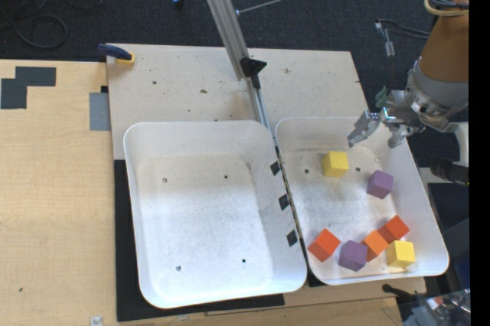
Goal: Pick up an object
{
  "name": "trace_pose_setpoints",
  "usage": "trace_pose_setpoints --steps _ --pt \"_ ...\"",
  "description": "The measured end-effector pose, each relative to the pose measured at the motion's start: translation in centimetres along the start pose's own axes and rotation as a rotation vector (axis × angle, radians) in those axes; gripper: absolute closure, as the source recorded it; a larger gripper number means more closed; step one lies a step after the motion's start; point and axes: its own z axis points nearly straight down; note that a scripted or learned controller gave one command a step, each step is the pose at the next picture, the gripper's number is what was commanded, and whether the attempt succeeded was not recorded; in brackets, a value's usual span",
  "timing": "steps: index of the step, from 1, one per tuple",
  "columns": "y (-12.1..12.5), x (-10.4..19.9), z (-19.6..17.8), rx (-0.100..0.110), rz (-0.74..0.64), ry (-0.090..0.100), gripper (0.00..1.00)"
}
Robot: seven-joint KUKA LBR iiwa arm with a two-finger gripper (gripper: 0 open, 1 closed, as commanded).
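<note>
Gripper (380, 130) hangs with fingers spread and nothing between them above the right bin (429, 217), yellow cube (335, 164) at its seven o'clock, seemingly lining up a grab

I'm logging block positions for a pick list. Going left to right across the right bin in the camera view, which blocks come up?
Red-orange block → yellow block → purple block → orange block → yellow block at the near corner.
</note>
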Motion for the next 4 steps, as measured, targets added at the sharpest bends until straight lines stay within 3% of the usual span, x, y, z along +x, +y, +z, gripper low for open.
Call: trace_pose_setpoints --steps 1,4 --pt "0.1 0.0 -0.3 -0.005 0.000 -0.001 0.00" --pt "-0.6 1.0 15.8 0.001 0.005 0.000 0.00"
